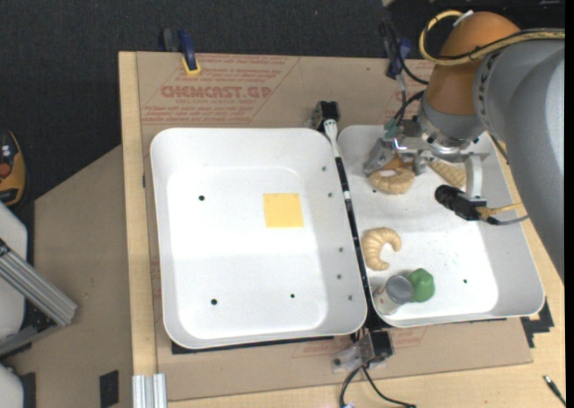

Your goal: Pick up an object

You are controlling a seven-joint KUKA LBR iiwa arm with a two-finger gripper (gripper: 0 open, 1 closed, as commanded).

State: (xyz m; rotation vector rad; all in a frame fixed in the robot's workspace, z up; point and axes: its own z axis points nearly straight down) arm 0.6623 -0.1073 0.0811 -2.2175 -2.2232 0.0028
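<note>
The gripper (395,157) hangs low over the far end of the right bin (502,294), just above a tan pastry (393,181), apparently lined up to grasp it; whether its pincer is wide or narrow cannot be told. The pastry's long axis runs roughly left to right across the bin. A croissant (380,247) and green object (421,285) lie nearer, a yellow square (283,210) in the left bin (170,245).

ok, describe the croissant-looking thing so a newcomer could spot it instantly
Take the right bin. Along its left wall, about midway down, lies the croissant: a tan, curved crescent. It sits apart from the green-and-grey object below it and the paler pastry under the claw above.
</note>
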